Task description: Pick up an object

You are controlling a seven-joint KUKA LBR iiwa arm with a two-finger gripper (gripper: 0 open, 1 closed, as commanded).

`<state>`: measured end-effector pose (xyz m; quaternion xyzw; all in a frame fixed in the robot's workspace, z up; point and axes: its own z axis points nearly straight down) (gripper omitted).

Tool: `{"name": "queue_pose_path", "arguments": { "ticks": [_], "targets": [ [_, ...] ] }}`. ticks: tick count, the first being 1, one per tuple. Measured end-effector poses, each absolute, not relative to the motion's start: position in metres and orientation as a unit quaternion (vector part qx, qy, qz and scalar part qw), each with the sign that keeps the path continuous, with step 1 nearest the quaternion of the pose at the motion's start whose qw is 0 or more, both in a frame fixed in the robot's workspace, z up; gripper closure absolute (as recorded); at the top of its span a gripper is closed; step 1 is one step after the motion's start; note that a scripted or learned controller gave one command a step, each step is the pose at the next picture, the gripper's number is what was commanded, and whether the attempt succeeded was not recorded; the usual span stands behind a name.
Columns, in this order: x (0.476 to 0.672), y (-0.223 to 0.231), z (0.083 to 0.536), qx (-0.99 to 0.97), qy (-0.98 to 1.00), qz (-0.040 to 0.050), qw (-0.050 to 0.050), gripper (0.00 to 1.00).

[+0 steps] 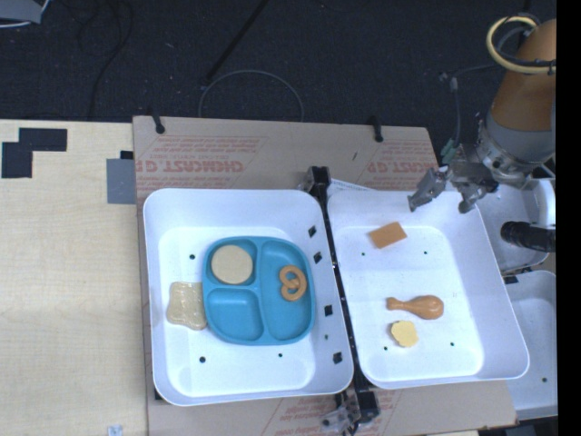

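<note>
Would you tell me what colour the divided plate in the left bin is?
The divided plate is blue, seen clearly in the camera view.

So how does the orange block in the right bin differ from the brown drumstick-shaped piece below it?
The flat orange block is squarish with straight edges; the brown drumstick-shaped piece is long, with a thin handle and a rounded bulb. The block lies in the far part of the right white bin, nearer the tool; the drumstick lies mid-bin, pointing sideways. Both rest loose on the bin floor.
</note>
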<state>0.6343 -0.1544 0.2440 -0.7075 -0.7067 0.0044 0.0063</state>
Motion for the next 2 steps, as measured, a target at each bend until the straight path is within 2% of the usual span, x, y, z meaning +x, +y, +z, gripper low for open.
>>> {"name": "queue_pose_path", "arguments": {
  "ticks": [1, 2],
  "targets": [
    [0.637, -0.154, 0.252, -0.707, -0.707, 0.0007, 0.001, 0.0],
    [0.643, -0.147, 0.199, -0.706, -0.708, 0.0019, 0.003, 0.0]
  ]
}}
